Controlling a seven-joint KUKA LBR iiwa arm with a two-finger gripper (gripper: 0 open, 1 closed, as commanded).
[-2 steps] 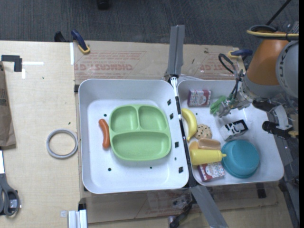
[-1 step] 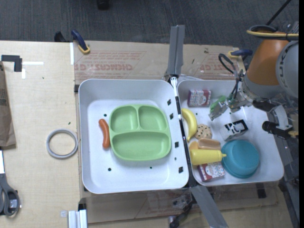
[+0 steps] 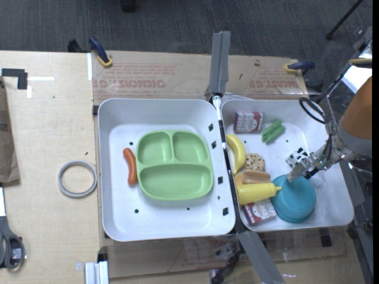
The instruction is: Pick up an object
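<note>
A: Biggest first. Bench (image 3: 47,117), two white bins side by side. Left bin (image 3: 112,176) holds a green divided tray (image 3: 174,164) near the middle, three compartments, and an orange-red sausage toy (image 3: 129,165) just beside the tray's left edge, apart from it.

B: Right bin?

A: Right bin (image 3: 331,212) is crowded. Blue bowl (image 3: 294,199) at the near side, upside down by the look of it. Yellow squeeze bottle (image 3: 257,190) lying on its side, nozzle end touching the bowl. Banana (image 3: 236,151) against the left wall, cookie (image 3: 254,161) next to it, hot dog toy (image 3: 255,177) between cookie and bottle. Red-and-white packet (image 3: 247,122) at the far side, green pieces (image 3: 272,131) just right of it. Another reddish packet (image 3: 258,213) under the bottle, near corner.

B: Arm?

A: Comes in from the right, orange band at the frame edge. Gripper (image 3: 298,173) is low, at the bowl's far rim, touching or almost. Claw state: cannot tell, too blurred. Small black-and-white thing (image 3: 296,157) just behind it, unclear what.

B: Outside the bins?

A: Grey tape ring (image 3: 77,178) on the bench left of the bins. Scissors (image 3: 10,247) at the near left corner.
</note>
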